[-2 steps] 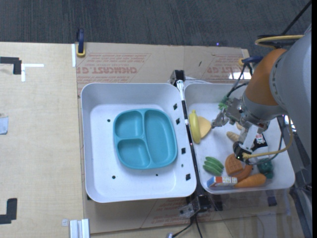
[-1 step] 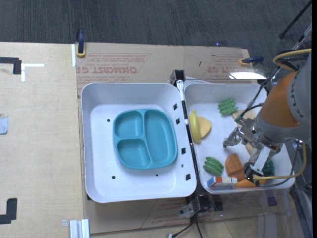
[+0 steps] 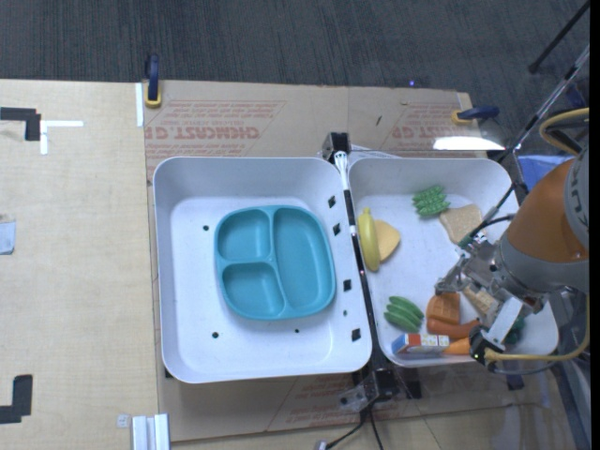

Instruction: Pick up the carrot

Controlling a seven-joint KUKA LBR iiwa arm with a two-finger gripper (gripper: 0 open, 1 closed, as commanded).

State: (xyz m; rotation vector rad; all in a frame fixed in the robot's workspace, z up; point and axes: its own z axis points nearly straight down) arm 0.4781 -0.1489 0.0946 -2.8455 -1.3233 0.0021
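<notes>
The carrot (image 3: 448, 319), an orange piece, lies in the near right part of the right bin (image 3: 394, 181). Part of it is hidden by the gripper (image 3: 472, 293), which hangs low right over its right end. The arm's grey wrist and orange band reach in from the right and cover that corner of the bin. I cannot make out whether anything is between the jaws.
Around the carrot lie green pea pods (image 3: 405, 311), a small red and white box (image 3: 422, 343), a bread slice (image 3: 460, 221), more green pods (image 3: 430, 201) and a banana (image 3: 369, 240) by the left wall. The left bin (image 3: 178, 279) holds a blue divided plate (image 3: 275, 262).
</notes>
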